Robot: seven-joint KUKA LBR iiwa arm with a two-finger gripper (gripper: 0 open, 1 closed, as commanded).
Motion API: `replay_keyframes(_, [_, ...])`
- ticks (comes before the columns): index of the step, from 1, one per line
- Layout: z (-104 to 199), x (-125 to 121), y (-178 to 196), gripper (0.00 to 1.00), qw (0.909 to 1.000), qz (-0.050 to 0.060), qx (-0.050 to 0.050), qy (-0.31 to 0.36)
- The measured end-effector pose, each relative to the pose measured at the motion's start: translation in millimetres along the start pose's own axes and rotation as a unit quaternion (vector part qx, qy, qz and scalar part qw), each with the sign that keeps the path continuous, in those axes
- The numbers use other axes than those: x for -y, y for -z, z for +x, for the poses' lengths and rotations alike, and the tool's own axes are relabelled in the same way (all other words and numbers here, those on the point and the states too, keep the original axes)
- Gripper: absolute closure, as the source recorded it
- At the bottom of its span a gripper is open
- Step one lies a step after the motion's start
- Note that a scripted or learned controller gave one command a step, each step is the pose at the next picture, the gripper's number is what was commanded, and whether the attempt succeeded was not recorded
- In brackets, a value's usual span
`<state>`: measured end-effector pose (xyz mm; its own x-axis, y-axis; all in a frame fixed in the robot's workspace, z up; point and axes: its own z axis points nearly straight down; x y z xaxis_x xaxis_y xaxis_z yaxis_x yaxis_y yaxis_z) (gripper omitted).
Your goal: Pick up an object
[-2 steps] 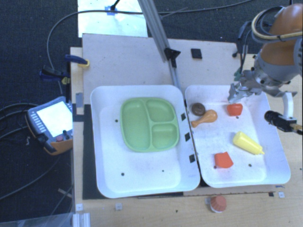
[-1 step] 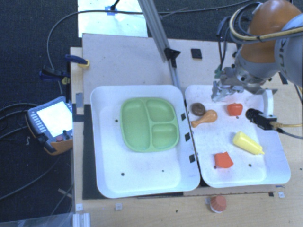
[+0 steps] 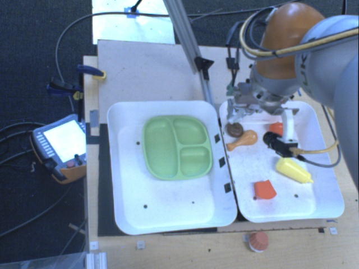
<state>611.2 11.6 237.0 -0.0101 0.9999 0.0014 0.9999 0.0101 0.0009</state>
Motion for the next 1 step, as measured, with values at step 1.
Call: replay_keyframes(1, [64.5,-6.8,-4.5,1.00,1.0000,-0.001,-0.001,0.001])
